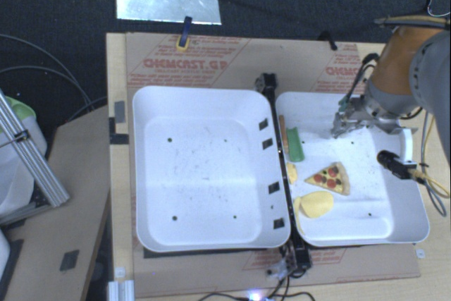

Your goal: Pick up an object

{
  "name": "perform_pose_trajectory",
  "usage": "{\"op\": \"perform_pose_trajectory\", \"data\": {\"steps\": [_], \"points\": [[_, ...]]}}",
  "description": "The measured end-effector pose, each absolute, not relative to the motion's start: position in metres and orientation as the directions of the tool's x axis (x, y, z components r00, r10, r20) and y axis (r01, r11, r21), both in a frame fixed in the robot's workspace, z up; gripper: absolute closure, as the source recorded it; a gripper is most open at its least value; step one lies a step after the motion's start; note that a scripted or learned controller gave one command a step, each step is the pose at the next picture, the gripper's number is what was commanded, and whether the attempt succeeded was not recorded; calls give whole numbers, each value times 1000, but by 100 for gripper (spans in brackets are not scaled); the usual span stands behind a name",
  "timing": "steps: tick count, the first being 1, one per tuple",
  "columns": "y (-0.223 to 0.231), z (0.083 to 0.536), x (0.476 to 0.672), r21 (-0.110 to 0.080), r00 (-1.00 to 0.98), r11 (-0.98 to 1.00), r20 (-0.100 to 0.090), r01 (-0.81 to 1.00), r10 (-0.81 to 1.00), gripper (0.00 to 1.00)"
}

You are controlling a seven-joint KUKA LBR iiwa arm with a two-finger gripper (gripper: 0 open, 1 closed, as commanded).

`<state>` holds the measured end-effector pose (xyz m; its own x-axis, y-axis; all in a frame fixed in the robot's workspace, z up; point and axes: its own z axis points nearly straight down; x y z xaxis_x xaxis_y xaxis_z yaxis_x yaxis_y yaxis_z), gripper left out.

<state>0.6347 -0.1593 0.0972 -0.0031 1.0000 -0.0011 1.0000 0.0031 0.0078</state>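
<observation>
The left bin on the tabletop offers nothing to pick. In the right bin, the candidates cluster by its left wall: a green block, a pizza slice and a yellow piece, lying flat and apart, so each can be approached alone. The gripper hangs above the bin's upper part, away from them; its opening cannot be told.

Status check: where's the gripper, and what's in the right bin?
Gripper low over right bin, rear part. Pizza slice, yellow piece, green block all lying loose nearer the divider. Nothing between.
</observation>
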Motion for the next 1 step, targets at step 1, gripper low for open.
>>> {"op": "perform_pose_trajectory", "data": {"steps": [1], "points": [[-159, 97, 634, 7, -3, 3, -1, 1000, 1000, 0]]}}
